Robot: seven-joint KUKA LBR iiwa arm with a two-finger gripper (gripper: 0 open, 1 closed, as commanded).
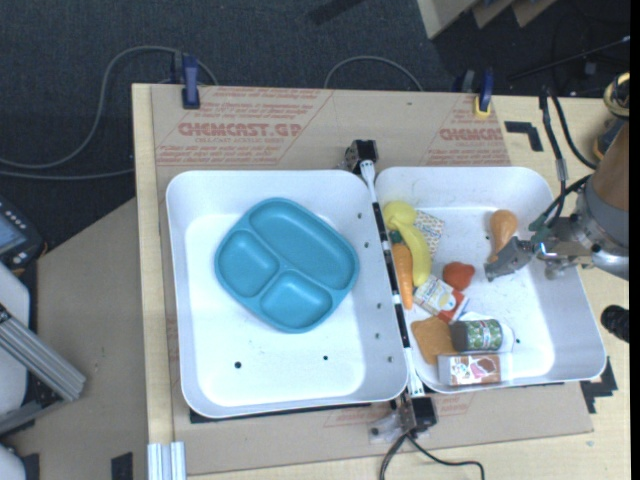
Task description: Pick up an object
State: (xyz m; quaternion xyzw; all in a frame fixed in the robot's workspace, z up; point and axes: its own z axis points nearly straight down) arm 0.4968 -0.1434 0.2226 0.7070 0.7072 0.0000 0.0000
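The right bin point(562, 330) holds several small objects. A yellow banana point(404, 222) and an orange carrot point(402, 274) lie along its left wall. A red round piece point(458, 275) sits near the middle, and an orange-brown oblong piece point(501, 226) lies further back. Toward the front are a small can with a green label point(482, 334), a brown flat piece point(430, 339) and a small box point(472, 370). My gripper point(503, 259) reaches in from the right over this bin, just in front of the orange-brown piece and right of the red one. I see nothing held in it.
The left bin point(186, 298) carries a blue divided plate point(286, 264). A white packet point(436, 296) and a patterned wrapper point(430, 230) lie among the objects. The right part of the right bin floor is bare. Cables run behind the bench.
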